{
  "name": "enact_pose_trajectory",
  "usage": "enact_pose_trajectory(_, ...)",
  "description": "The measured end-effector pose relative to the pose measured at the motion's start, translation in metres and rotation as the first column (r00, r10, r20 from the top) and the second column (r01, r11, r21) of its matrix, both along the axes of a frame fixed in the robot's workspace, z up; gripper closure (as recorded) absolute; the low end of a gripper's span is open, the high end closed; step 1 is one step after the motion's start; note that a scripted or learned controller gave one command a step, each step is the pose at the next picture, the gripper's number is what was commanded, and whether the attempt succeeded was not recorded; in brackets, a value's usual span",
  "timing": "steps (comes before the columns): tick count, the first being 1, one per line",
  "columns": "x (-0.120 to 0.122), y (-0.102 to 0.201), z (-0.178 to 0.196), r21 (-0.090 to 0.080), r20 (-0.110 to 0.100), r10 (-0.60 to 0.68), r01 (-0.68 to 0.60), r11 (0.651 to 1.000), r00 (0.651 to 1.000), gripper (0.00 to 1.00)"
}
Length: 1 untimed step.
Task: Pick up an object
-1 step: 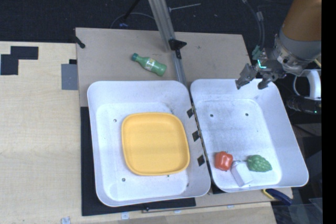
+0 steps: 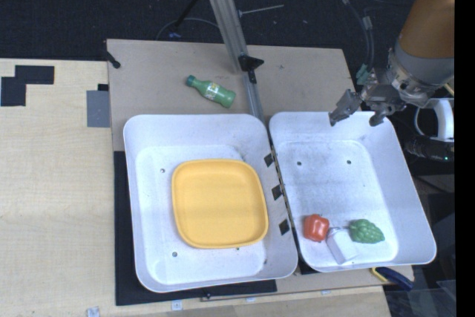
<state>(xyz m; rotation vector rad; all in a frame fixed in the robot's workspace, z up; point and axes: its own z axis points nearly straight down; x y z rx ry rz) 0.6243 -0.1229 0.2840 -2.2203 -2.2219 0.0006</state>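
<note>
**Gripper open over the right bin's far edge**

My gripper (image 2: 363, 110) hangs with fingers spread and nothing between them, above the far rim of the right bin (image 2: 386, 182). At that bin's near end lie a red pepper (image 2: 316, 227), a white block (image 2: 341, 246) and a green lump (image 2: 366, 231).

Matt yellow plastic plate (image 2: 220, 203) — smooth white bins (image 2: 145, 159) — ribbed metal rail (image 2: 228, 10).

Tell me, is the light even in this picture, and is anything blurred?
Camera view: light is uneven; the floor behind the bench is dark, the left bin shows bright glare on its rim, the yellow plate is sharp, the gripper looks slightly soft.
</note>
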Motion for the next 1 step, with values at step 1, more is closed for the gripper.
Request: enact_pose_trajectory(1, -0.0009, 0.0095, -0.0497, 0.000, -0.003, -0.001, 0.001, 1.000, 1.000, 0.00)
